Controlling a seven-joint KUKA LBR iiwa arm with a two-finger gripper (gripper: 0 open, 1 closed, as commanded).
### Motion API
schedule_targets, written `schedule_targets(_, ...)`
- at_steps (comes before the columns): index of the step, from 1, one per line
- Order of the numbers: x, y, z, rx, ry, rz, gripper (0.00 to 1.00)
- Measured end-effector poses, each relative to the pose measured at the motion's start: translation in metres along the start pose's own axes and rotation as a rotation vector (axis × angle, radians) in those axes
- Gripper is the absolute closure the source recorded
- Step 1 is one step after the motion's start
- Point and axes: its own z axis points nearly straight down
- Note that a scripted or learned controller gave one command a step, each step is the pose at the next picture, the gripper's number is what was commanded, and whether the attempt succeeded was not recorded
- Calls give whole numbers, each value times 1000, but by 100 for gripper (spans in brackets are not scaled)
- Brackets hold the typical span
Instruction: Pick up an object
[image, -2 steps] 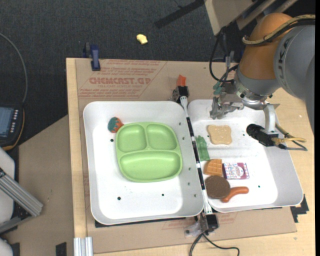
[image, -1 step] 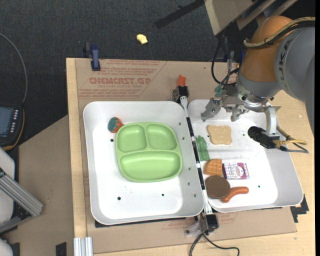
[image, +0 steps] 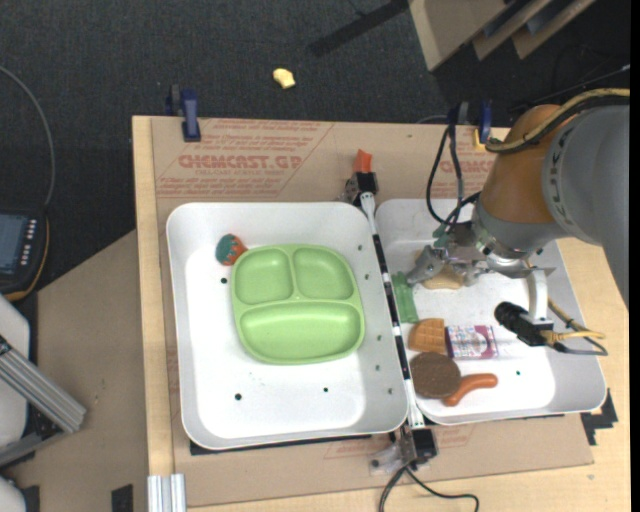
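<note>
Right bin (image: 570, 395): gripper (image: 447, 268) low over its upper-left part; whether it is open, or has hold of anything, cannot be told. Candidates for picking, all in this bin: green strip (image: 403, 300), just beside the gripper at its 8 o'clock, long axis 12-to-6 along the dividing wall; tan block (image: 428, 335), near at 6 o'clock; pink packet (image: 470, 342) at 5 o'clock; brown brush (image: 436, 375), farther at 6 o'clock. Left bin (image: 200, 380): green divided plate (image: 297, 300), well apart at 9 o'clock.

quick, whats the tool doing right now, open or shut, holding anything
The tool: cannot be told, open or closed. It is down in the right bin, at its far end.
</note>
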Motion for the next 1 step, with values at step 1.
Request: schedule_targets(1, -3, 42, 9, -16, -2, -7, 0)
